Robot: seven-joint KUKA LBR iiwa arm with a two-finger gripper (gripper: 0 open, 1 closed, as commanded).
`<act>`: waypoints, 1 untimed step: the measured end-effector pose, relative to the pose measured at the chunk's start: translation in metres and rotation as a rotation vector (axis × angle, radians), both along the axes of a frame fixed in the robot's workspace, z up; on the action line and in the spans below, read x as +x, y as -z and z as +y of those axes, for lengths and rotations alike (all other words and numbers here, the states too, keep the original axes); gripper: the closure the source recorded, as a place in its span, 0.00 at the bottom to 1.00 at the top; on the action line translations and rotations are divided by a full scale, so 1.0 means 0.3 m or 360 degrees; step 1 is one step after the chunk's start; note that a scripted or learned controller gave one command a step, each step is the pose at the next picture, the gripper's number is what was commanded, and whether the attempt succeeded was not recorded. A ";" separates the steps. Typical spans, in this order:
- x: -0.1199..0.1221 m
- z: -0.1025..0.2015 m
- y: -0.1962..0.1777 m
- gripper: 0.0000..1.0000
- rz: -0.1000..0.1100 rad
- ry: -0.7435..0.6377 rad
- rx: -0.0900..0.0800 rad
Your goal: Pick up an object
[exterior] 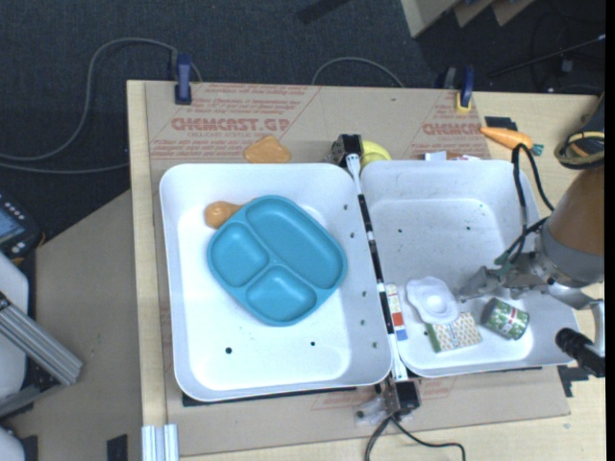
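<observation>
The right bin (432, 209) holds three small things near its front edge: a white cup-like piece (431, 300), a flat patterned packet (454, 332) and a green can (505, 319) lying on its side. My gripper (500, 279) hangs low at the right side of this bin, just above and behind the green can. The grey wrist and orange band (584, 221) rise behind it. In the left bin (192, 334) lies a blue divided plate (276, 257), with a small orange object (220, 213) at its upper left corner.
On the bench behind the bins lie an orange lump (266, 150), a black item (345, 148) and a yellow object (374, 152). An orange-handled tool (507, 136) lies at the back right. A white and red tube (394, 311) rests along the divider between the bins.
</observation>
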State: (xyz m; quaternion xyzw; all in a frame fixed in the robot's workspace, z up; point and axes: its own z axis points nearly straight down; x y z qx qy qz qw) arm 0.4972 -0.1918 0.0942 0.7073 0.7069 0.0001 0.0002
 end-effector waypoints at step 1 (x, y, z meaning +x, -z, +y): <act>0.147 -0.101 -0.028 0.00 0.0000 -0.0004 0.0003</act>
